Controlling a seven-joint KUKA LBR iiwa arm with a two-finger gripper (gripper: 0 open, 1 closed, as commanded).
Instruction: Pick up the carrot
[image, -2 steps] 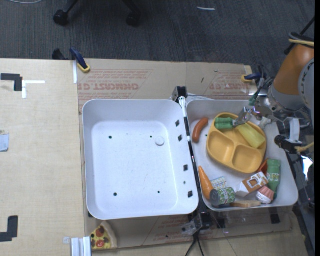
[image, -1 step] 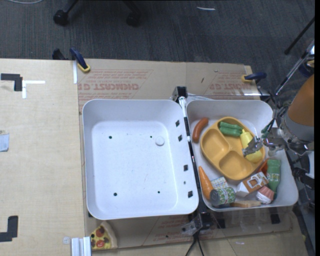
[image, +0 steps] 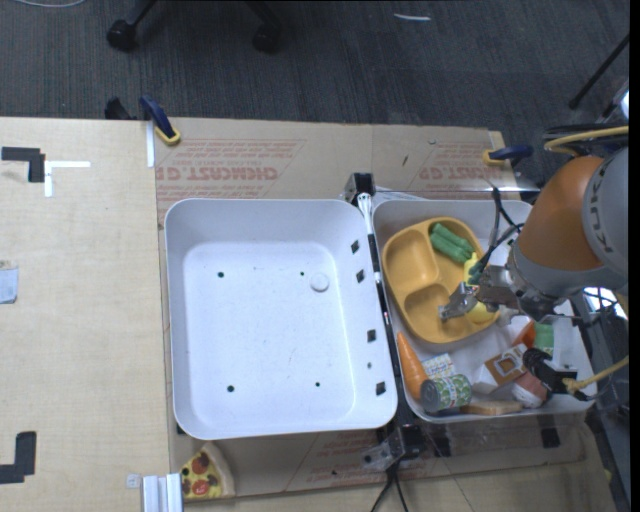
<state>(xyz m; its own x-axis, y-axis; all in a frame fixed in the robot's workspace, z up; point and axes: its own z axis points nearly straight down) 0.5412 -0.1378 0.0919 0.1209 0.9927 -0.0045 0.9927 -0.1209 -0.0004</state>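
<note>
— One gripper (image: 462, 303), and it hangs low over the yellow dish (image: 425, 285) in the right bin (image: 560, 405). Metal tips sit near the dish's front rim. Whether they are spread or pressed together, I cannot tell; they blur into one small grey shape

— Is anything between them?

— Nothing I can make out. A bit of yellow (image: 484, 311) lies just beside the tips, at the dish's edge, but I would not call it held

— And the carrot?

— The carrot (image: 411, 366) lies on the bin floor against the left wall, in front of the dish and apart from the tips. From the gripper it is down and to the left in the picture. Its long axis runs roughly along that wall, tilted a little, the upper end nearer the dish

— So what does the next move turn on?

— My judgement: the gripper must shift toward that front left corner and close across the carrot's short side, square to its length. A can (image: 446, 391) touches or nearly touches the lower end, and the wall crowds the other side, so room for the tips looks tight

— What else is near?

— A green thing (image: 450, 242) rests in the dish's far part, small packets (image: 508, 368) lie to the right, and the left bin (image: 190, 330) stands alongside
</note>
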